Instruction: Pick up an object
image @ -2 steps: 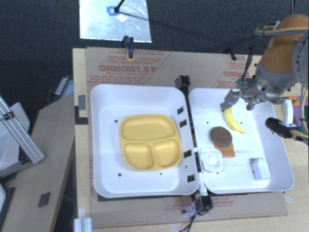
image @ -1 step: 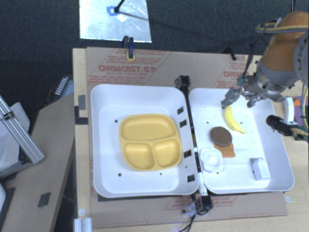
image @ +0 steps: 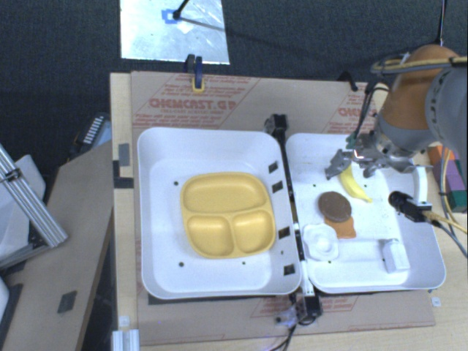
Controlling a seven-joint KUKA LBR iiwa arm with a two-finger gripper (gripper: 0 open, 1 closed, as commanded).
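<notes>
The right bin (image: pixel 424 269) is crowded — banana (image: pixel 355 184), brown disc (image: pixel 336 206), white cup (image: pixel 319 240) near its middle — with bare floor toward the near right corner.

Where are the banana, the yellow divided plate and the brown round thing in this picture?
banana (image: pixel 356 185): camera view, middle of its curved body, right bin.
yellow divided plate (image: pixel 223 192): camera view, bare floor of its large upper compartment, left bin.
brown round thing (image: pixel 335 206): camera view, centre of its top face.

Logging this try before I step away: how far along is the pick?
Done: the gripper has reached the right bin, just above the banana. In hand: nothing visibly held; the banana lies on the bin floor. Left: grasping and lifting an object. The brown disc lies untouched.
</notes>
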